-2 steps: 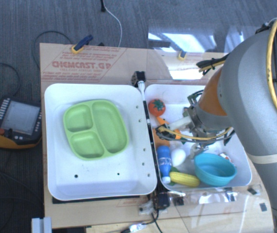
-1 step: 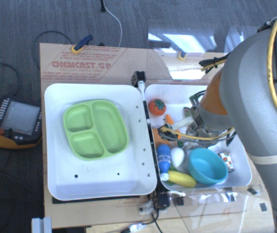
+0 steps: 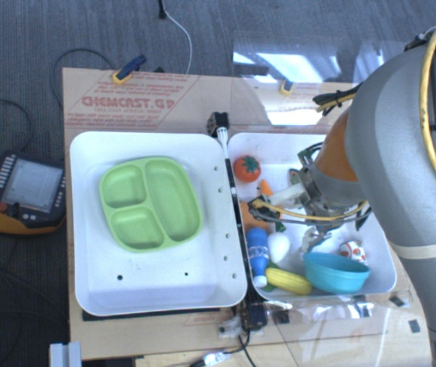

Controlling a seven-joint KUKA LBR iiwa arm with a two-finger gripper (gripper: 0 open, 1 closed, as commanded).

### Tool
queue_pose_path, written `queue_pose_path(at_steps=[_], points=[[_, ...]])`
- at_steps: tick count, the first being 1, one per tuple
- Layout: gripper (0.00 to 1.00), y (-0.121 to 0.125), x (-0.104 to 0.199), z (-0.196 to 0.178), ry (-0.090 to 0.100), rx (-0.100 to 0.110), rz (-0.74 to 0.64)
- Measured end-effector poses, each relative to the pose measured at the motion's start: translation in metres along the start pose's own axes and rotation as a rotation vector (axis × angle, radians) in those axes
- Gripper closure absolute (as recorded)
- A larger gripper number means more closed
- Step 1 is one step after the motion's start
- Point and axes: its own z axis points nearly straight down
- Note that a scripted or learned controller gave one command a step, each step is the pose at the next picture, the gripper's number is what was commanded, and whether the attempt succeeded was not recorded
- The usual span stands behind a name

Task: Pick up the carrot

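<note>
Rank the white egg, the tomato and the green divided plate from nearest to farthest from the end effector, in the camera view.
From the end effector:
1. White egg, just beside it in the right bin.
2. Tomato, farther up in the same bin, near the divider.
3. Green divided plate, over in the left bin.

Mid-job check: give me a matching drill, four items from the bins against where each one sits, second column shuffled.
Items:
1. green divided plate
2. tomato
3. banana
4. blue bowl

Places:
A. right bin, far left corner
B. right bin, near edge, right of the banana
C. middle of the left bin
D. right bin, near edge, just below the white egg

Pairs: 1-C, 2-A, 3-D, 4-B
</note>
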Motion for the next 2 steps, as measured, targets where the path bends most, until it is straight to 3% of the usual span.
queue_pose_path(at_steps=[1,2], points=[[0.00,0.043,0.064,0.011,-0.008,-0.001,0.002],[1.00,0.043,0.065,-0.001,-0.008,-0.005,-0.003]])
